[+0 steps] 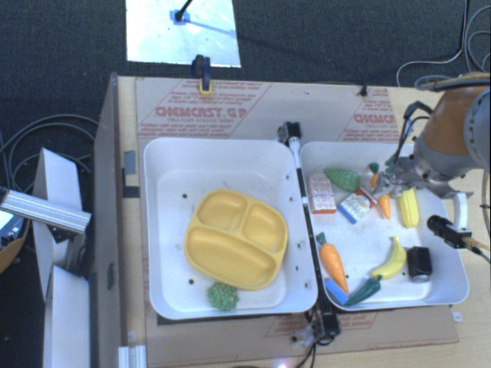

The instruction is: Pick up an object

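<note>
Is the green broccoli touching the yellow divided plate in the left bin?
Touching. The camera view shows the broccoli pressed against the yellow plate at its near edge, no white bin floor between them.

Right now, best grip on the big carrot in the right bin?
Probably mid-body on the carrot, coming straight down, pincer closing across its width. It lies flat, pointing down the bin beside the divider wall, green top at the far end; the tip rests by the blue piece.

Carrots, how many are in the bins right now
2 that I can tell: a large carrot near the right bin's front-left corner, and a small carrot beside the corn. The arm may hide others.
</note>
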Motion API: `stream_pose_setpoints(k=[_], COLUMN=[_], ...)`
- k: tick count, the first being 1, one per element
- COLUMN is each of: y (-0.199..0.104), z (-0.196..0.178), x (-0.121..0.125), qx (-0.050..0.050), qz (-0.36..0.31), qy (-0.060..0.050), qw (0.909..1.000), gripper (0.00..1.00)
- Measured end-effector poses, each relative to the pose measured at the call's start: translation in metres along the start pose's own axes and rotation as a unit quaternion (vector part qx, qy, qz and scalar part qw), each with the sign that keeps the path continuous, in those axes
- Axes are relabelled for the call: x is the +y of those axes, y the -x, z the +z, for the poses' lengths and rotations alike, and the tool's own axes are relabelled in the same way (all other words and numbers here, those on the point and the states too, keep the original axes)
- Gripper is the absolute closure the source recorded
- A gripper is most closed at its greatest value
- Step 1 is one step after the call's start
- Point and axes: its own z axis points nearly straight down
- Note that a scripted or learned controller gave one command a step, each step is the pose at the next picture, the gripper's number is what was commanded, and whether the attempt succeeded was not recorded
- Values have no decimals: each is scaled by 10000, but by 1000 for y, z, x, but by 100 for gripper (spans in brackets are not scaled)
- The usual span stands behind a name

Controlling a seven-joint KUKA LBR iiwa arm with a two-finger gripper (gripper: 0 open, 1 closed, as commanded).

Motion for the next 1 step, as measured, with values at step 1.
stream_pose_setpoints(k=[1], y=[-76], z=[-52], x=[5], qx=[53], qz=[-33], qy=[-80], qw=[9999], gripper=[100])
